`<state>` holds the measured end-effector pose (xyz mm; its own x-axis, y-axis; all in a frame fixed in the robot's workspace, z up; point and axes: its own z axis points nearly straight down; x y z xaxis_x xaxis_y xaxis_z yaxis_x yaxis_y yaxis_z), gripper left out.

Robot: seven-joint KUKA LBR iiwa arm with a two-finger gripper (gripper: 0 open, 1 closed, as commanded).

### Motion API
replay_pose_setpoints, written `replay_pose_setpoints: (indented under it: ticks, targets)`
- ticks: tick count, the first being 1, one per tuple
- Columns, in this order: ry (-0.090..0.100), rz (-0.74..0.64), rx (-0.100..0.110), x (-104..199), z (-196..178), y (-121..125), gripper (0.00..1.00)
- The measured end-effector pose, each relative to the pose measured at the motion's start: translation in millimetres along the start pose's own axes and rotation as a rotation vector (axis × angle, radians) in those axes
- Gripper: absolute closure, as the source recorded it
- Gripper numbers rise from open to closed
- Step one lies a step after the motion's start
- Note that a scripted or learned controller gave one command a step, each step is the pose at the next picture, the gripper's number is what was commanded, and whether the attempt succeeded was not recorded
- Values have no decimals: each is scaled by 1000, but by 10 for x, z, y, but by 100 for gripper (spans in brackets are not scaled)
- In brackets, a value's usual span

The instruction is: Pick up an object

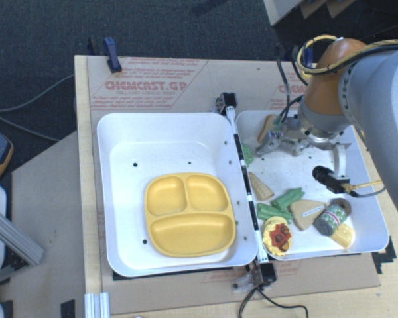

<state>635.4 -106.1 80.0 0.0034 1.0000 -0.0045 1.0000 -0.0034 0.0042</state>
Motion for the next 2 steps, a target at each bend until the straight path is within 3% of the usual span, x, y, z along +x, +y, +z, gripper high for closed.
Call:
replay_pose_setpoints:
  ticks: [1,2]
  targets:
    - [3,-5,-1,73,-50,329,0]
    - [2,1,4,-600,-49,172,0]
